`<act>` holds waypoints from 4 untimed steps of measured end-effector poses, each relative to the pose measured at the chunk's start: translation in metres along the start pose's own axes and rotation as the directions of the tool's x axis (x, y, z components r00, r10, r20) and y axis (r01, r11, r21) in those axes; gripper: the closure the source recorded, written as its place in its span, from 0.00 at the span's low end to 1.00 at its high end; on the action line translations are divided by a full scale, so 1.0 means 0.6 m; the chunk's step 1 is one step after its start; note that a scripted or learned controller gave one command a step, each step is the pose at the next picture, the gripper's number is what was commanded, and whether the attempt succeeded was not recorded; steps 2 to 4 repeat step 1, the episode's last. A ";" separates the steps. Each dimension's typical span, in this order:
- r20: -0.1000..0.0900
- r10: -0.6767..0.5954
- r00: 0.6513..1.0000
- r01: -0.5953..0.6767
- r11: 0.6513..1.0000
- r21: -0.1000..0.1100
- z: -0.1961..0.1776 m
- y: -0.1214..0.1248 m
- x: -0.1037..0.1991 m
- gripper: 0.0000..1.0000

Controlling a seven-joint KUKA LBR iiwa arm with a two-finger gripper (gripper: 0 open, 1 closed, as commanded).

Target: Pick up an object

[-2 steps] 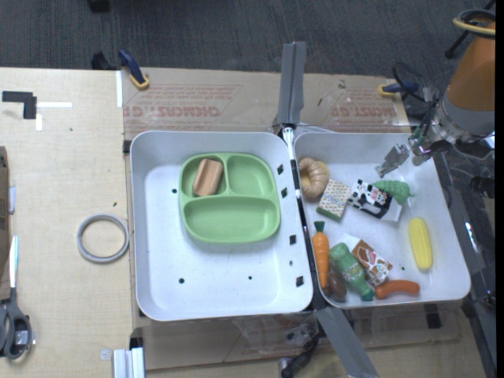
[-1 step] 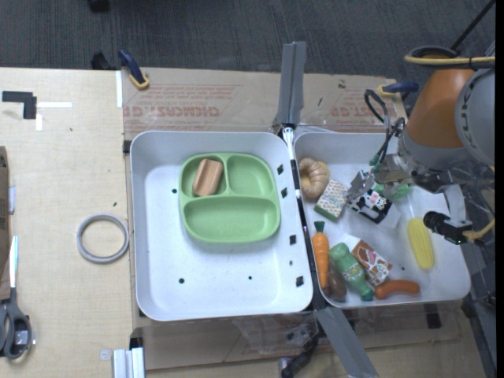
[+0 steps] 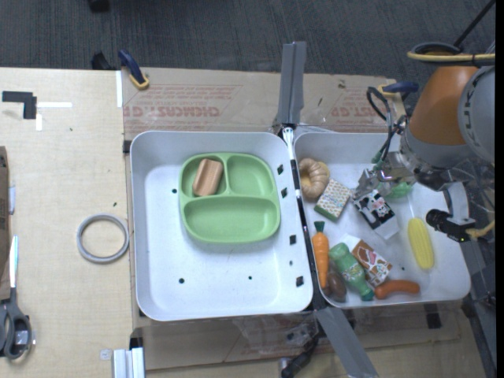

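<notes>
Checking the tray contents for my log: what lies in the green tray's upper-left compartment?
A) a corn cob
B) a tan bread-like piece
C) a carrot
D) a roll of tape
B: the tan piece lies in the upper-left compartment of the green tray, in the left bin.

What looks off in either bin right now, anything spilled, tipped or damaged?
Nothing stands out. The green divided plate sits flat in the left bin with a bread piece in one compartment. The right bin holds a loose jumble of toy food, none spilled over the rim.

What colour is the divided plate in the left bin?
Light green plate, clearest in the camera view.
</notes>
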State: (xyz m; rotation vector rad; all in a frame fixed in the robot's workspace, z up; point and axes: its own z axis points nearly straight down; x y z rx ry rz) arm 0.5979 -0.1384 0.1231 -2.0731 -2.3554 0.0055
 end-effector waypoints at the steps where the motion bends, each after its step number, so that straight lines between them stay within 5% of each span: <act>1: 0.001 0.200 0.980 -0.200 0.980 -0.002 -0.154 0.054 0.060 1.00; 4: 0.001 0.200 0.980 -0.200 0.980 -0.002 -0.154 0.054 0.060 1.00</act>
